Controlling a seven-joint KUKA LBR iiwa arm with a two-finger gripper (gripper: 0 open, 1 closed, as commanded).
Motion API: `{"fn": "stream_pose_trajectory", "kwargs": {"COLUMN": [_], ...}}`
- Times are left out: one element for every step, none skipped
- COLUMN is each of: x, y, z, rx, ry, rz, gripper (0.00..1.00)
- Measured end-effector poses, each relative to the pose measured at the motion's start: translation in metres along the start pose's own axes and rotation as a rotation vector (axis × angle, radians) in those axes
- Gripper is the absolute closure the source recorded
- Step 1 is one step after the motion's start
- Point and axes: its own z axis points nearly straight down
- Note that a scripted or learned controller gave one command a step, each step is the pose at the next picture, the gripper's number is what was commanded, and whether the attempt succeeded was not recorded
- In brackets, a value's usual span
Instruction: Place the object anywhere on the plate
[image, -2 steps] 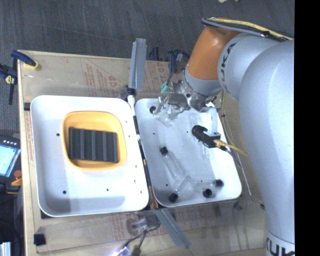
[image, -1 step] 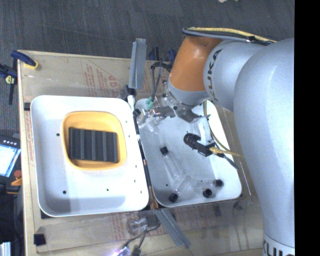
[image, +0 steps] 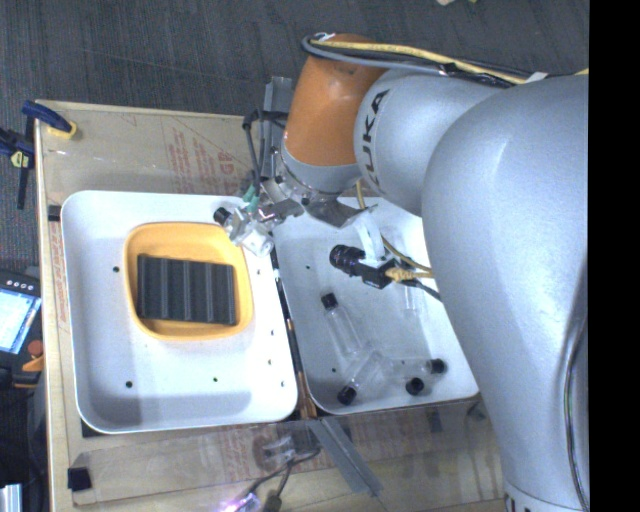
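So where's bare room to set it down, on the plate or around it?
The yellow plate has only a thin bare rim around the dark ridged insert. The left bin floor is bare below the plate. The right bin is crowded with clear tubes.

A robotics lab: KUKA arm (image: 480, 150), clamped plywood bench (image: 150, 150), white bins (image: 90, 380).

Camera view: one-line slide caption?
KUKA arm reaching over the seam between two bins, yellow plate with dark ribbed insert in the left bin.
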Motion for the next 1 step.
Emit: {"fn": "stream_pose_trajectory", "kwargs": {"x": [-0.0005], "y": [-0.0001], "z": [-0.0001], "rx": [0.0], "ry": [0.0], "rz": [0.001], "gripper": [0.0]}}
